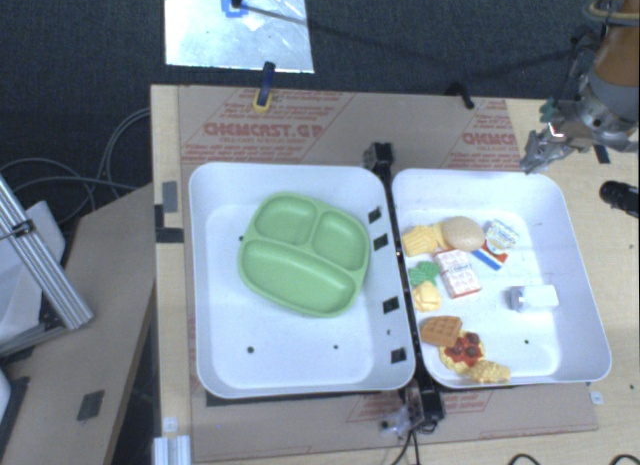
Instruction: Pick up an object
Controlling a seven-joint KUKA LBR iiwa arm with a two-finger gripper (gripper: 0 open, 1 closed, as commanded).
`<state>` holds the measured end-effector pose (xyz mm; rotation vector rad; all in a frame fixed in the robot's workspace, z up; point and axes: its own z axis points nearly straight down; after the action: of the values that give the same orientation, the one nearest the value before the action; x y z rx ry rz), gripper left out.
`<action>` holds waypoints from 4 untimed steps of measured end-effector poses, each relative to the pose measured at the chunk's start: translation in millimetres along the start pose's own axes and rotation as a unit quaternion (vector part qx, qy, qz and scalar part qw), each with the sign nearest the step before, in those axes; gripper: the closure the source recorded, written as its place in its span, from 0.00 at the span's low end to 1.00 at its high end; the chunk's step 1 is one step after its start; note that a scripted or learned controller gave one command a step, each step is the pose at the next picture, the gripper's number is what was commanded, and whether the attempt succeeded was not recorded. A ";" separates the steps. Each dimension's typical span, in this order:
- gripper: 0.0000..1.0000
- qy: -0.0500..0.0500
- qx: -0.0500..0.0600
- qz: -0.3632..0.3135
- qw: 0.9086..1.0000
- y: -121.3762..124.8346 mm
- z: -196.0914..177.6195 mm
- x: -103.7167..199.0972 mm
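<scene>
Toy food pieces (455,288) lie clustered in the left half of the right bin (570,253), toward seven o'clock from the gripper (537,153), which hovers past the bin's far right corner, its grip unreadable and nothing visibly in it.

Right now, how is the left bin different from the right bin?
The left bin holds one big green plate with three sections; the right bin holds many small toy foods, such as a waffle and a bread roll. The plate sits mid-bin; the foods cluster toward the divider. Both bins are shallow and white.
</scene>
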<state>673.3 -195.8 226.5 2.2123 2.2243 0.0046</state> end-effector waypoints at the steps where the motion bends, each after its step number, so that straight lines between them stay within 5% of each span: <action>1: 1.00 0.001 0.002 -0.001 1.000 -29.9 -0.2 42.0; 4: 1.00 0.002 0.003 -0.002 1.000 -83.7 1.9 183.1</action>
<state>588.6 -13.1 223.9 2.2123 2.2340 0.0011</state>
